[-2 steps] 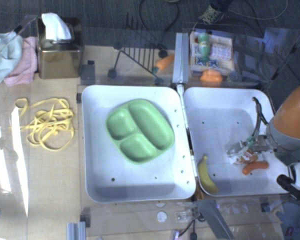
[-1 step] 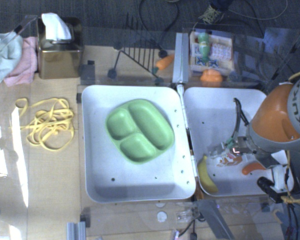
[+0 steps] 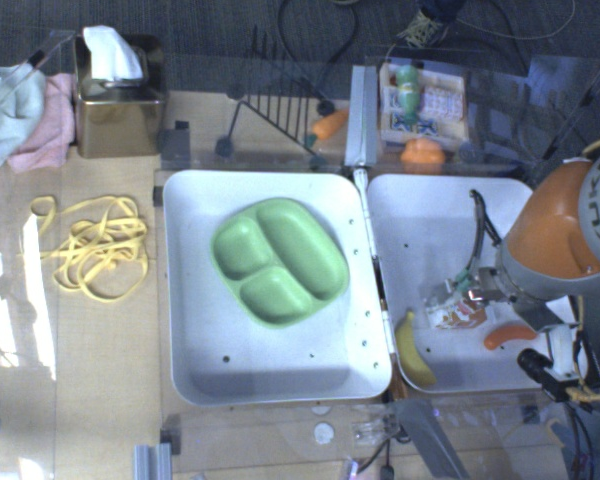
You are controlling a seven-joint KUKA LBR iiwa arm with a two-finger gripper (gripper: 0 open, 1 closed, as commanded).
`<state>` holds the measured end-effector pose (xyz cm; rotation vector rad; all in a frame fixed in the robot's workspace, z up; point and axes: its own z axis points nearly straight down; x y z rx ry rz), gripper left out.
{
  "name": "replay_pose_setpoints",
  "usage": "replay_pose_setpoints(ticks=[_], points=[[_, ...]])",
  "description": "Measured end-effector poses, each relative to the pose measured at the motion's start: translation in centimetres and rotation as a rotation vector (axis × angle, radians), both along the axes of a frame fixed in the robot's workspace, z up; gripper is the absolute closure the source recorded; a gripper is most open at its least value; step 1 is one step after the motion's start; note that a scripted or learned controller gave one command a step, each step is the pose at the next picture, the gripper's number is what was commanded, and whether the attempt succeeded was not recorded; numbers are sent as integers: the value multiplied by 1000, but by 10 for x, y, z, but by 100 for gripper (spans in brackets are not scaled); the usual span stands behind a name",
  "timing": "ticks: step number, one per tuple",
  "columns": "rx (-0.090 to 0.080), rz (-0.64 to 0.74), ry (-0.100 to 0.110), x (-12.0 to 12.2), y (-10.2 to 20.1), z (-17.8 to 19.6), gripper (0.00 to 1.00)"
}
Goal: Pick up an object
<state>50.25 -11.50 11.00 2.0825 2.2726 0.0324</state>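
Note:
In the right bin (image 3: 430, 208) lie a yellow banana (image 3: 409, 349) by the front left wall, a crinkled clear packet with red print (image 3: 450, 313) and a small orange-red piece (image 3: 507, 336). The grey arm with its orange band (image 3: 555, 233) reaches in from the right. Its gripper (image 3: 470, 288) hangs low right over the packet's upper right end. Whether it touches the packet is hidden by the wrist. A green divided plate (image 3: 280, 260) rests in the left bin (image 3: 190, 298).
A metal divider (image 3: 372, 268) separates the bins. On the bench to the left lie a yellow cord coil (image 3: 90, 243), a tissue box (image 3: 115, 103) and cloths (image 3: 15, 118). Behind the bins stand a wire rack (image 3: 275, 118) and a toy package (image 3: 423, 103).

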Motion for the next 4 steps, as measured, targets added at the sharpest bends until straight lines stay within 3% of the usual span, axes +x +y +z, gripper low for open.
replay_pose_setpoints(ticks=[1, 2, 3, 4], points=[[26, -68, 52, 25, 51, 106, 100], [26, -110, 35, 4, -10, -8, 100], [30, -223, 50, 164, -26, 128, 100], [30, -223, 50, 164, -26, 128, 0]])
